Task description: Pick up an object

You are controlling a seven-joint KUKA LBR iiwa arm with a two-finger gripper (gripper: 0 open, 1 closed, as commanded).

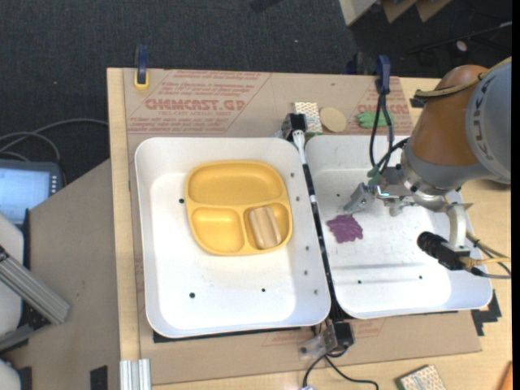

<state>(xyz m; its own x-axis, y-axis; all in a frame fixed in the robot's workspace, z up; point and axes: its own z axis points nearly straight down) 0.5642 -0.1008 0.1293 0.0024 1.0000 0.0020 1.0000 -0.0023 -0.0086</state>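
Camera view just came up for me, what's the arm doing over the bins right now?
The arm is reaching in over the right bin, with its gripper low above the bin floor. A small purple object lies on that floor just below and left of the gripper in the view, apart from it; nothing is lifted yet. In the left bin sits a yellow divided tray with a tan block in its lower right compartment, untouched.

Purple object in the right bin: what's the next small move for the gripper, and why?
Probably shift the gripper slightly down-left in the image, then lower it onto the purple object. It sits just up-right of the object in the right bin, with nothing visibly held, so it likely isn't centered over it yet.
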